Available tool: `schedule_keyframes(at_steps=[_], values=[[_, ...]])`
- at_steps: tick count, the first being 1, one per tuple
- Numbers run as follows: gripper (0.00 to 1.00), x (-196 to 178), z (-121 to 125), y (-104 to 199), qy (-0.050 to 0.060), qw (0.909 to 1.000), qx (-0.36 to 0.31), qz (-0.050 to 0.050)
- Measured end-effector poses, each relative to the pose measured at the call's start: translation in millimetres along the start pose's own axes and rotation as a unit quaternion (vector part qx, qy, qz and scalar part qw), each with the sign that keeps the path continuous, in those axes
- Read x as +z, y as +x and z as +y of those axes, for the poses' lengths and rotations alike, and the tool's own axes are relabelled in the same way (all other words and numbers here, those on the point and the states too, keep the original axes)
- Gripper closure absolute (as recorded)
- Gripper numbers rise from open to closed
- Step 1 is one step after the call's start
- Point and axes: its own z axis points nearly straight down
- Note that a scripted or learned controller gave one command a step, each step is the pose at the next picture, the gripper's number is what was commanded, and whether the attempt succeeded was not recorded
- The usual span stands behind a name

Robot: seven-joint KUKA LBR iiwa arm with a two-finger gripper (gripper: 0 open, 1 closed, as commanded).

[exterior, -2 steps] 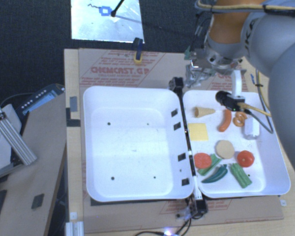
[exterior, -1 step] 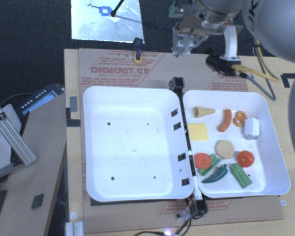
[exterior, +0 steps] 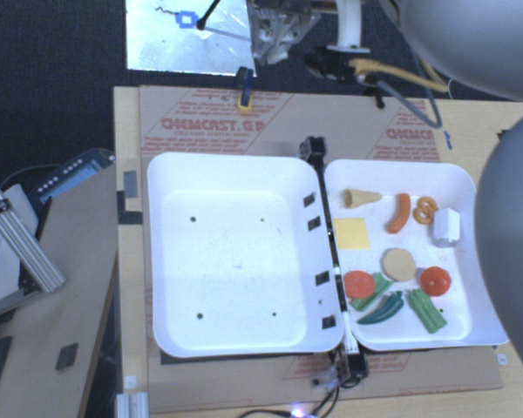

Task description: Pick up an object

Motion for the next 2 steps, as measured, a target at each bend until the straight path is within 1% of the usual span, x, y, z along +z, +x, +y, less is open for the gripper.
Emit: schedule_keyframes(at_steps=[1,2], values=[[1.0,-66,1,38,0.001,1.0,0.003,-0.001],[1.0,-64,-42,-34,0.005,0.9999,0.009,-0.003]])
